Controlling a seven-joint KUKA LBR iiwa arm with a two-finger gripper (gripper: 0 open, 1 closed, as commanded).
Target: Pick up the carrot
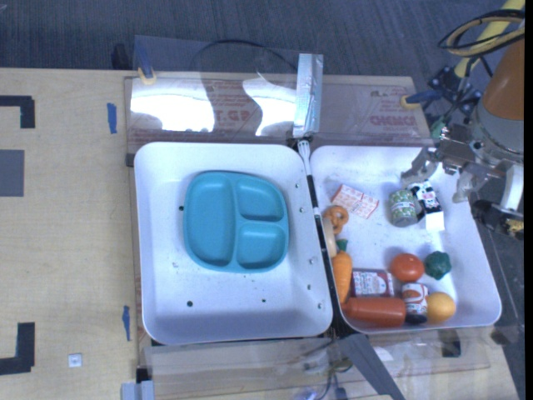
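Observation:
The carrot [341,275] is orange with a small green top. It lies lengthwise against the left wall of the right bin [483,257], its tip pointing toward the front. My gripper [439,178] hangs over the back right part of that bin, well away from the carrot. It is open with nothing between its fingers. One fingertip [415,170] is above a green can [404,207], and a black-and-white carton [430,199] lies just below the gripper.
Around the carrot lie a pretzel [336,217], a ketchup bottle [372,283], a red sausage [375,310], a tomato [406,267], a broccoli piece [438,264], a lemon [440,306] and a red packet [355,200]. The left bin [158,248] holds a blue divided plate [235,221].

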